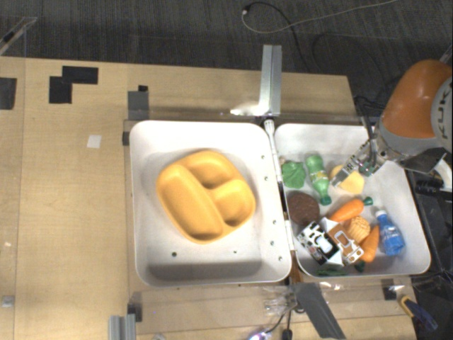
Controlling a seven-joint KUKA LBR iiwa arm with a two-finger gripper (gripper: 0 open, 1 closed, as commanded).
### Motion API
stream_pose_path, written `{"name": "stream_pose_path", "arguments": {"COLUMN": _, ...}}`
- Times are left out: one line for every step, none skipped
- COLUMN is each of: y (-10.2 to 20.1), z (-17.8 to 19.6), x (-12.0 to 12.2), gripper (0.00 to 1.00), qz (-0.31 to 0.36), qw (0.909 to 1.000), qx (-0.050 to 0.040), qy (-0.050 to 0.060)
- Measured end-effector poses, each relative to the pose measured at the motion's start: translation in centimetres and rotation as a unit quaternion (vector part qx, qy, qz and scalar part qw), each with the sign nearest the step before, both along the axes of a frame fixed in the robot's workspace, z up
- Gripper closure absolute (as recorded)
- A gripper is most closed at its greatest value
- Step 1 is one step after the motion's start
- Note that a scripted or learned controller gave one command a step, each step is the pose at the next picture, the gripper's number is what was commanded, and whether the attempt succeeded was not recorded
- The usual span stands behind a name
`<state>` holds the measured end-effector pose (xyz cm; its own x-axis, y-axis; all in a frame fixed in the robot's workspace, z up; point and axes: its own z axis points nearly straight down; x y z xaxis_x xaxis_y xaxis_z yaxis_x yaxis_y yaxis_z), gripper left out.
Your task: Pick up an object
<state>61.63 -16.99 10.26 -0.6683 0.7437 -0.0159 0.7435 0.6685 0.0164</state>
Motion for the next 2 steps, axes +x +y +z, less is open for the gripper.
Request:
{"name": "stream_pose_path", "arguments": {"y": 3.8, "z": 2.4, "x": 4.7, "gripper": 1.0, "qz": 0.069, "qw": 0.9976, "qx": -0.0011, "qy": 0.006}}
{"name": "stream_pose_path", "arguments": {"y": 10.5, "z": 13.2, "x": 4.8, "gripper": 1.0, "qz": -0.102, "qw": 0.9948, "qx": 0.0021, "qy": 0.007}}
